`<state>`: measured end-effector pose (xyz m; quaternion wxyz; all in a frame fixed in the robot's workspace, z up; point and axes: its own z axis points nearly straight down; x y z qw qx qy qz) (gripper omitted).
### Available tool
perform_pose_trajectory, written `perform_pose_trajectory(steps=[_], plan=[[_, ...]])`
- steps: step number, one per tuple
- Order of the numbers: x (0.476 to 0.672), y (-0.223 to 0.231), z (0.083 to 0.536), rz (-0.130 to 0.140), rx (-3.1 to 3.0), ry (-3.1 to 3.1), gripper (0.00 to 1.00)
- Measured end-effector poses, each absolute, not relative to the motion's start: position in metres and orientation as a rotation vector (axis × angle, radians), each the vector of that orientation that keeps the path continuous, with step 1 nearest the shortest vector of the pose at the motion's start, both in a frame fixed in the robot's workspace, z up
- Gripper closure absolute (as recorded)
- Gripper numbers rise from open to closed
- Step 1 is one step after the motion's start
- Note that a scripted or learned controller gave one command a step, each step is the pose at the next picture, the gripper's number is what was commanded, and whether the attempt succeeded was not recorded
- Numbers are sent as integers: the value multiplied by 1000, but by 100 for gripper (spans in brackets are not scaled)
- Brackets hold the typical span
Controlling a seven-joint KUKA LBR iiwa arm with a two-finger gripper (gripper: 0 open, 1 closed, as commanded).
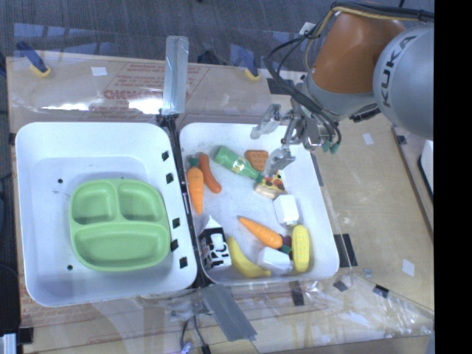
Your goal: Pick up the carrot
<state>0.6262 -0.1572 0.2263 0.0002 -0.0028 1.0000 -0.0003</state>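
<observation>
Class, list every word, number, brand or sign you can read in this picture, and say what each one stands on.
"KUKA": white letters running down the grey arm.
Red print on the sheet behind the bins: too blurred to read.
White marks on the black carton in the right bin: unreadable.
Green bottle label: too small to read.

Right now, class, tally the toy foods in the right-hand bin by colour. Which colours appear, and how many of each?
Orange: 3 carrots
Yellow: 2, the banana and the corn cob
Green: 1 bottle
White: 2 blocks
Total: 8
</observation>
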Motion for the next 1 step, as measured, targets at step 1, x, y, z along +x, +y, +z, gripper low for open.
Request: perform_pose_trajectory(steps=[1], plan=[[560, -145, 91, 1, -213, 3135, 0]])
